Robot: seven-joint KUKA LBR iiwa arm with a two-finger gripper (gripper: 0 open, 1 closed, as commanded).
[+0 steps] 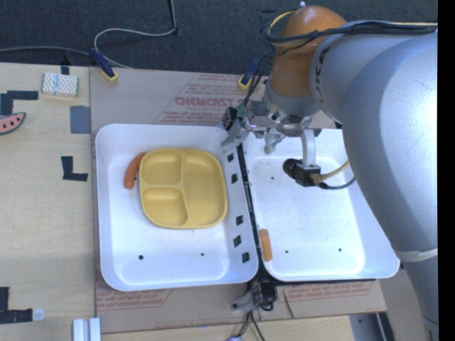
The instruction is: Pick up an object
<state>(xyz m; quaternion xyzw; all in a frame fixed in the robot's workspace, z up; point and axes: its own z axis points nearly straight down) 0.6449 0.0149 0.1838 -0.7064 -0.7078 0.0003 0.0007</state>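
Observation:
A yellow divided plate (183,187) lies in the left white bin (121,261). An orange sausage-shaped piece (131,170) rests against the plate's left edge. A small orange piece (265,244) lies in the right bin (334,261), against its left wall near the front. My gripper (252,141) hangs over the far end of the divider between the bins. It is open, its fingers (271,145) spread apart with nothing between them. It is well away from all three objects.
The big grey arm covers the right bin's right side. A black part with a yellow cable (302,171) hangs below the wrist over the right bin. A watermelon slice toy (10,123) and a small patterned block (60,84) lie on the bench at left.

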